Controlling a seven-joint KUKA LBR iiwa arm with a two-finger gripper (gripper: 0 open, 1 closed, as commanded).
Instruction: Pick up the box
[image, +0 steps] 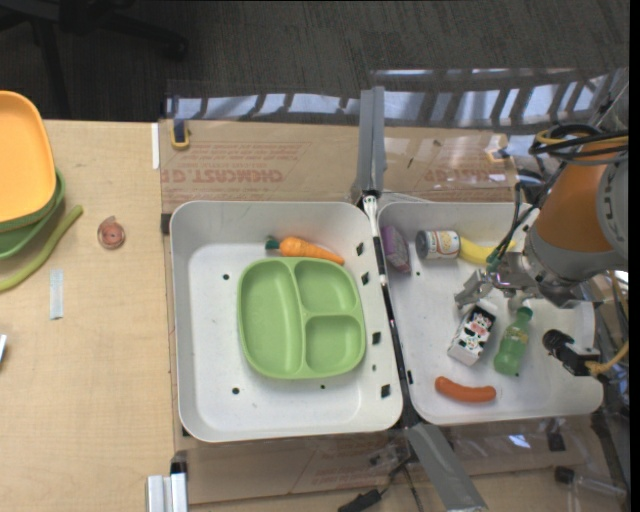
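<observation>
Your box (473, 335), the small cow-print carton, lies near the middle of the right bin (580, 405), just beside a green bottle (513, 343). The gripper (489, 291) hovers just above it, fingers spread apart, empty. You're at the approach; next, descend and close squarely on the carton.

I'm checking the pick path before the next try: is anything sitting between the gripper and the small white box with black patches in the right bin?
Nothing visible lies between them. The gripper hovers just above the small white box with black patches. A green plastic bottle lies close on the box's right and could get bumped.
</observation>
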